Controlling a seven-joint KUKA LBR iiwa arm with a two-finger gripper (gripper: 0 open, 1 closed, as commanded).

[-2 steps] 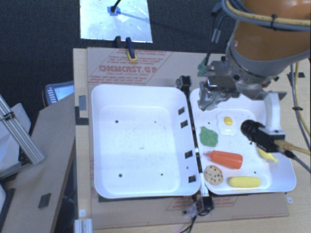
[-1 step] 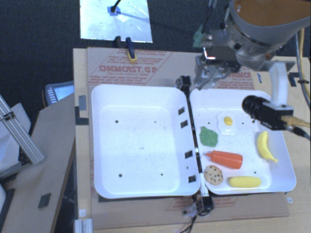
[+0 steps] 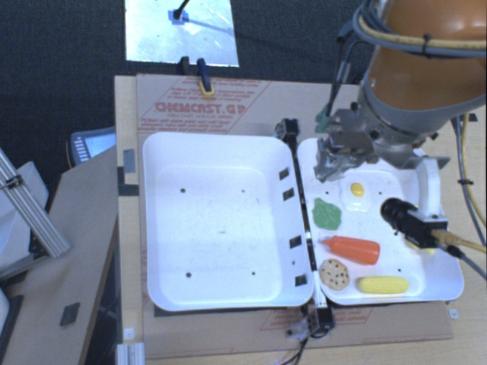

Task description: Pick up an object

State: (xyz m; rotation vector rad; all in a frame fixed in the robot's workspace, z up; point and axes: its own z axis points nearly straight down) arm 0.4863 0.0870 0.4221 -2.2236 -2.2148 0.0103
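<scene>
Tool (image 3: 331, 166) is hanging low over the back left corner of the right bin (image 3: 455, 278), near the divider between the two bins; honestly can't tell from here whether it's apart or together, the wrist bulk sits in the way; nothing visibly held in it, as far as I can see.

All the stuff to grab is in that right bin; the left bin (image 3: 221, 226) on the worktop (image 3: 128, 242) has nothing I'd call a target. Closest to the tool is a little fried egg (image 3: 356, 191), just in front of it and slightly to the right; then a green leafy piece (image 3: 327, 214) near the divider; then an orange carrot-looking thing (image 3: 354, 249) lying on its side; a cookie (image 3: 334, 274) and a yellow corn cob (image 3: 383, 284) are up at the front edge, the cookie just beside the bin's left wall.

My guess is these are toy food, so light and fairly stiff plastic or rubber; nothing fragile. The egg looks flat, so it'd be a pain to get under; probably slides on the smooth white floor. The green piece looks flat-ish too, maybe a bit floppy. If it were me I'd go for the carrot; it's rounded and has some height, so pinch it across the middle of its length; could roll or squirt out if caught off-centre though. The corn would handle the same way; the cookie is too close to the wall for comfort.
</scene>
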